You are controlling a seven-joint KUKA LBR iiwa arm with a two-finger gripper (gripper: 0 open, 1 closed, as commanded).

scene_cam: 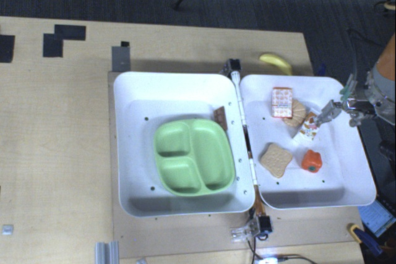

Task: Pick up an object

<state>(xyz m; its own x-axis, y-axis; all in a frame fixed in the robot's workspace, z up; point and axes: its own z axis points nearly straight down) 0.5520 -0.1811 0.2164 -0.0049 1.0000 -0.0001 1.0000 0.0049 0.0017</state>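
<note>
Hand (326, 113): at 3 o'clock of right bin (356, 191), low over its items; open/closed — can't tell.
Targets: cracker pack (281, 101), toast (275, 159), orange veg (312, 161), small wrapper (309, 127) just beside hand, likely the pick.
Left bin (127, 133): green tray (193, 156), prob. drop spot.
Table (55, 151): banana (275, 61) at 12 o'clock, out of play.

Tray (193, 156) in left bin (133, 151), toast (276, 159) in right bin (352, 179)
</note>
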